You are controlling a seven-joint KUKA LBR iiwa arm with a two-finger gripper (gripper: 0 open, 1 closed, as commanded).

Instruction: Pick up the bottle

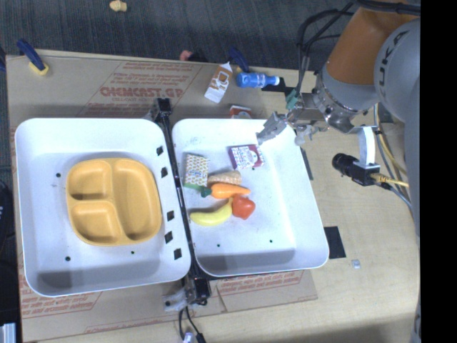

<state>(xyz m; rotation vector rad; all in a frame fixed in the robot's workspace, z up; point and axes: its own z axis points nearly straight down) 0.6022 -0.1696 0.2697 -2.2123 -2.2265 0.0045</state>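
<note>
The bottle (255,81) is small and blue with a pale cap. It lies on its side on the cardboard behind the right bin (307,227), outside the bin. My gripper (284,132) hangs over the right bin's far right corner, in front of the bottle and a little to its right, clearly apart from it. Its two fingers (270,129) are spread, so it is open, and nothing sits between them.
In the right bin lie a purple pouch (245,156), a patterned packet (196,168), a carrot (230,190), a red fruit (243,207) and a banana (211,216). A yellow divided tray (114,199) sits in the left bin (32,141). A small carton (219,83) lies left of the bottle.
</note>
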